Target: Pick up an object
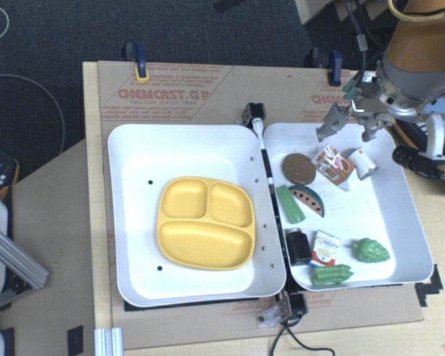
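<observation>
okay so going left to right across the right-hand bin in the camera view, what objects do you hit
Green flat strip → round brown disc → red-and-white packet → bumpy green broccoli-like toy. The items whose left-right spans overlap these are left out.

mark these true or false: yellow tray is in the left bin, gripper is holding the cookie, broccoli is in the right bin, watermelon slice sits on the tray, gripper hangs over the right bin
1. The yellow tray lies in the left bin. True.
2. The gripper holds the cookie. False: its fingers are open with nothing between them, and the cookie lies on the bin floor.
3. The broccoli is in the right bin. True.
4. The watermelon slice sits on the tray. False: it lies in the right bin, below the cookie.
5. The gripper hangs over the right bin. True, above its far edge.
</observation>
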